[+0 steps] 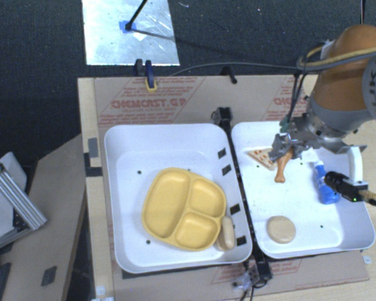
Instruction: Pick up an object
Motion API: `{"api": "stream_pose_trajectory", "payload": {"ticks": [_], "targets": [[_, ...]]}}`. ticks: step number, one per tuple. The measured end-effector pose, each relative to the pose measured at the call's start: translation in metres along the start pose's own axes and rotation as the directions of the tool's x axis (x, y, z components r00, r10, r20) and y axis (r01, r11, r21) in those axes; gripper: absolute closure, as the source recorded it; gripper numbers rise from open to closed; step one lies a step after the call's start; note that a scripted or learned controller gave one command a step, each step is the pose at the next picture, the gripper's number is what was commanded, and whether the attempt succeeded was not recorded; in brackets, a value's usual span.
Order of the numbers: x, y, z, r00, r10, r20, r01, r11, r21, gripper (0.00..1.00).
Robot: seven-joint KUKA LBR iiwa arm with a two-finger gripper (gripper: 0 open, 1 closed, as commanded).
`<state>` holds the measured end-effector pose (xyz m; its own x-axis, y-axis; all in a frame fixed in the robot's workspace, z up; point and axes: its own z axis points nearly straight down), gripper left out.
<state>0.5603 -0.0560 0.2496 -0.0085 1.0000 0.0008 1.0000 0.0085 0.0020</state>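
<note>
left bin (123, 181): tray (183, 208); right bin (306, 238): stick (281, 171) behind disc (281, 228), bottle (325, 185) right.

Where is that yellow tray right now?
The yellow tray lies in the left bin, toward its front, with a small tan bread roll touching its right front corner.

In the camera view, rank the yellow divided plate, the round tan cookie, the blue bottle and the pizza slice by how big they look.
1. yellow divided plate
2. round tan cookie
3. blue bottle, near the cookie in apparent size, so that order is unsure
4. pizza slice, partly hidden by the gripper
</note>
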Motion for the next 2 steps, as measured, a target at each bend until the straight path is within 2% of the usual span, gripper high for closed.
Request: {"api": "stream_pose_trajectory", "payload": {"ticks": [2], "targets": [[0.124, -0.008, 0.002, 1.000, -0.003, -0.002, 0.003, 1.000, 0.000, 1.00]]}}
